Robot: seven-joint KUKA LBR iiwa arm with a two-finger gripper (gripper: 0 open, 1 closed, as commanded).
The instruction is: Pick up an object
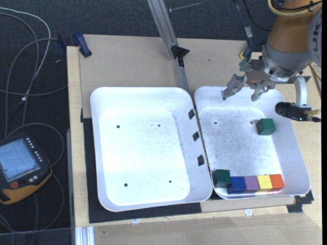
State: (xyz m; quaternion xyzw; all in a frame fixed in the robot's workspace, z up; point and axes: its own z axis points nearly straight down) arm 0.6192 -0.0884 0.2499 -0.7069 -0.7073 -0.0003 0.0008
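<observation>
Fingers spread and empty, the gripper [244, 92] hovers over the right bin [291, 152], near a lone green block [265, 126]: probably light, rigid, best pinched across flat opposite faces.

Matt, pale tan like unfinished board on the surface [127, 60]. Smooth white plastic with a faint sheen and a dusting of dark speckles on the right bin [291, 152] just below the pincer [243, 91], and the same on the left bin [102, 106] further off to its side. Dull, solid-coloured and smooth-faced on the green block [265, 126] near the pincer, likewise on the row of blocks [249, 181] well below it. Bare grey metal on the pincer's fingers [231, 88]; glossy orange shell on the arm [296, 19] above. Brushed, ridged aluminium on the slanted rail [161, 19]. Rough, dark, carpet-like weave on the floor [30, 60].
</observation>
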